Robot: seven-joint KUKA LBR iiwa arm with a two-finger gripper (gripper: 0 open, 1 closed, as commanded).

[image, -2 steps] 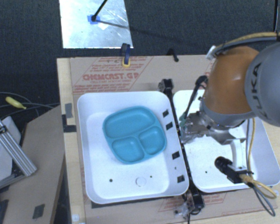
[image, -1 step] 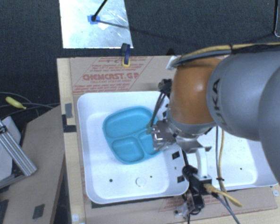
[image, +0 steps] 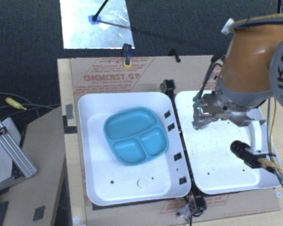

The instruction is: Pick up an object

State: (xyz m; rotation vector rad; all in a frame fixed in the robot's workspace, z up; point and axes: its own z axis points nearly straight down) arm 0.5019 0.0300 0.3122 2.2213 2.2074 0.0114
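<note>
The worktop (image: 115, 76) is a brown board printed with red lettering, and two shallow white bins lie on it side by side. The left bin (image: 93, 137) and the right bin (image: 217, 177) stand just beside each other, joined along their shared edge by a black strip with clips (image: 176, 136). A yellow and blue clamp (image: 127, 56) sits at the worktop's far edge, and a small black clip (image: 175, 56) lies near it to the right.
</note>
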